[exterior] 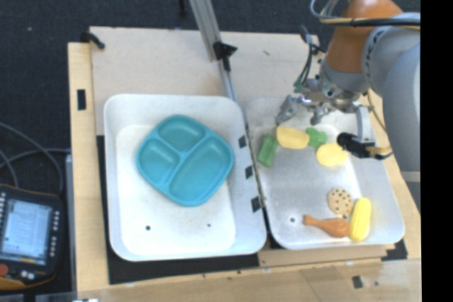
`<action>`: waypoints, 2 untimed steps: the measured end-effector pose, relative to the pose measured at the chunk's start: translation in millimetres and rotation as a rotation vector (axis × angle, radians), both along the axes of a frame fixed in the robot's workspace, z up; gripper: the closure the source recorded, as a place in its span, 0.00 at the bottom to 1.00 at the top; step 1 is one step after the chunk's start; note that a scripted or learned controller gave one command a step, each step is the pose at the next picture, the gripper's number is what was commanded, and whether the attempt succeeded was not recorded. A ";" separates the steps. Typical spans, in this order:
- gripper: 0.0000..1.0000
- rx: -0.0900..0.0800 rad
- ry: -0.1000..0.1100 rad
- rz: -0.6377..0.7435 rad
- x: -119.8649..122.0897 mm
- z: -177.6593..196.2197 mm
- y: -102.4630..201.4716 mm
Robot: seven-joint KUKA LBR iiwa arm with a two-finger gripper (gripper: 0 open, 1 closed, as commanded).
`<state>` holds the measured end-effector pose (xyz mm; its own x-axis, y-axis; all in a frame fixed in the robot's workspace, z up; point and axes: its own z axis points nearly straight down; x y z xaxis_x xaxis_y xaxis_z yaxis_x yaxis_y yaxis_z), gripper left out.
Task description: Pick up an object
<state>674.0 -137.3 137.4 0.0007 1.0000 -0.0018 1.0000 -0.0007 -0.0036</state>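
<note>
Though I cannot tell how the tool (306, 109) is set as it hovers at the right bin's (297, 184) far edge, the yellow lemon-like toy (292, 138) just below looks light, hard and slippery, best gripped across its narrow middle.

The arm (396, 81) is big, round and smooth. Most of it is light grey. Near the wrist there is an orange band (357, 32) shaped like a ball. A thin grey cable (333, 0) makes a loop above the orange part. More thin wires, some dark and some green, run down beside the wrist. The tool (308, 107) at the end is small and made of grey metal with dark bits. A black piece (354, 145) with a white strap sticks out beside it.
</note>
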 end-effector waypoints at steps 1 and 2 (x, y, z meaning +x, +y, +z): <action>1.00 -0.001 -0.008 0.000 2.0 14.6 -0.8; 1.00 -0.001 -0.012 0.001 7.8 78.5 -6.1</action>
